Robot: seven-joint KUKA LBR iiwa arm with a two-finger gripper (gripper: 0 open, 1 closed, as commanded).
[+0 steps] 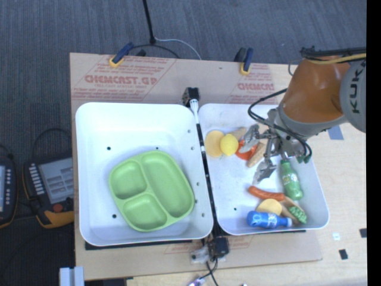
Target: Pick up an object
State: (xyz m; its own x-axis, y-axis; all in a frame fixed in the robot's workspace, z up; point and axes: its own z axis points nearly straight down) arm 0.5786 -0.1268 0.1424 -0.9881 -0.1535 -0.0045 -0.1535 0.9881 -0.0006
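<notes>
Two white bins point(89, 159) sit on the bench; over the right one, the gripper point(262, 157) hangs spread beside a green bottle point(291, 180).

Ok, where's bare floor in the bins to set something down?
Left white bin: free along its far side and left edge, around the green divided plate. Right white bin: a bare patch near-left, between the yellow ball and the blue bottle. Its right half is crowded around the gripper.
</notes>
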